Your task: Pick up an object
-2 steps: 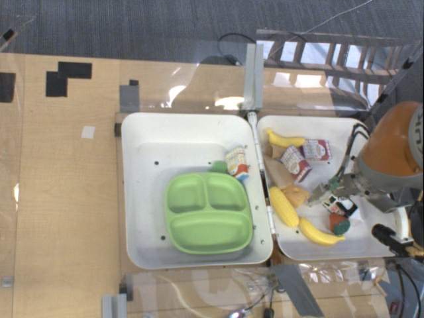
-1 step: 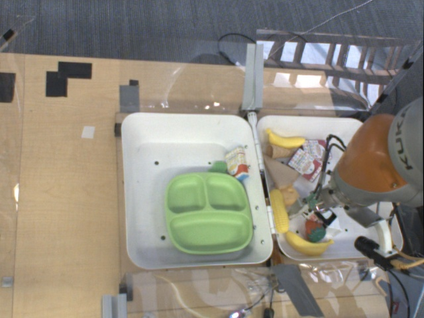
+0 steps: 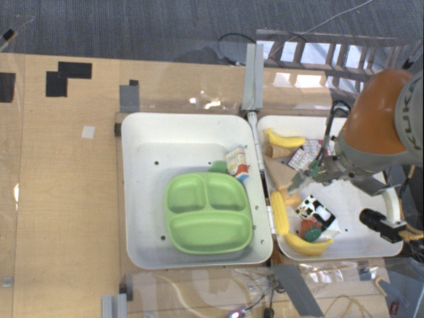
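The right bin [image 3: 361,238] holds several small items. A yellow banana [image 3: 285,139] lies at its far left, and a second banana [image 3: 308,245] lies along the near edge. A corn cob [image 3: 281,212] runs down the left wall. A black-and-white cow toy [image 3: 313,210] sits mid-bin with a red piece [image 3: 310,230] just below it. A blister pack [image 3: 302,158] rests on a brown wedge [image 3: 281,175]. My gripper [image 3: 310,176] hangs low over the bin's middle, just above the cow toy and beside the blister pack. Nothing shows in its grasp.
The left bin [image 3: 142,177] carries a green divided plate [image 3: 209,212], a white and red packet [image 3: 237,161] and a small green piece [image 3: 218,167] near the shared wall. The arm's orange band [image 3: 374,114] overhangs the right bin's far right. Cables lie below the bins.
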Available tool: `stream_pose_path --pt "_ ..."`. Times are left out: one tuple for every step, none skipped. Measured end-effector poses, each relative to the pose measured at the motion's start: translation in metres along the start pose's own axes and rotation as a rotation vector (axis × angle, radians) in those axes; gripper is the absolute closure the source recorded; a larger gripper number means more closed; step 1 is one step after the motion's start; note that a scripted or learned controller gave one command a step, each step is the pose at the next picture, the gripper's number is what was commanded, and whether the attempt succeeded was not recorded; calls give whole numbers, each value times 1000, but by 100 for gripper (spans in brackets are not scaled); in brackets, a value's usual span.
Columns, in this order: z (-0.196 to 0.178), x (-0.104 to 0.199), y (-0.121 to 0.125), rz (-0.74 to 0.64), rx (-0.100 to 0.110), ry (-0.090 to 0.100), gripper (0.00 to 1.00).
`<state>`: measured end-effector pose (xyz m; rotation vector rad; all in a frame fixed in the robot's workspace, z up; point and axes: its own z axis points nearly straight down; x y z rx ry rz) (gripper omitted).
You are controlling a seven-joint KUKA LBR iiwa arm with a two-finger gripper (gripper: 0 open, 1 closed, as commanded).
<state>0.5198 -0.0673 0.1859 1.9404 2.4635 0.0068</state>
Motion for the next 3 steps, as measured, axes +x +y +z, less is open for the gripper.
stream_pose_path --pt "91 -51 -20 7 1 0 0" --pt "80 -51 -18 5 -4 -1 100" --pt "0 21 41 79 1 2 100"
